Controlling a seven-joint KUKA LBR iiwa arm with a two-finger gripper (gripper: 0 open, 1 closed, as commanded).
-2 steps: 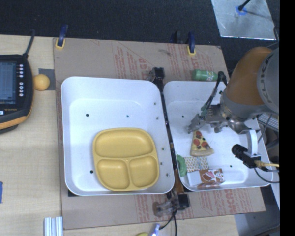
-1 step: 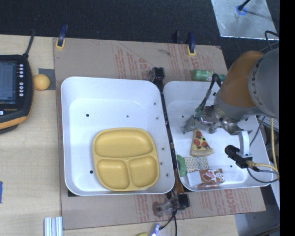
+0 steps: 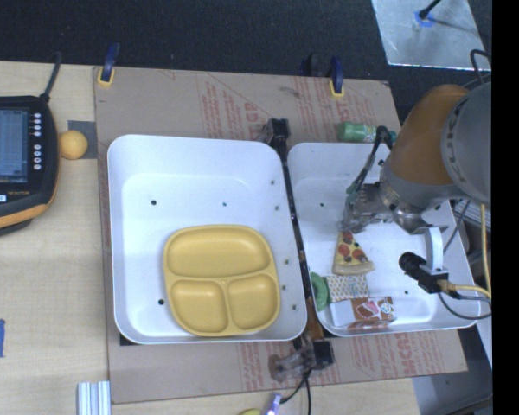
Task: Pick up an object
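Pizza slice | tip points up toward claw | long axis near-vertical | claw grip unclear

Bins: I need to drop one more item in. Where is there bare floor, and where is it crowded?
Left bin: bare floor behind the yellow tray, toward the far rim, plus a strip along its left wall. Right bin: bare at the far left corner. Crowded near its front, where the pizza slice, a green item and a packet lie below the gripper.

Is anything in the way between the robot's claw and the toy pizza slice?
Nothing visible is. The gripper hovers just above the tip of the pizza slice in the right bin. The other toys lie below the slice, on its far side.
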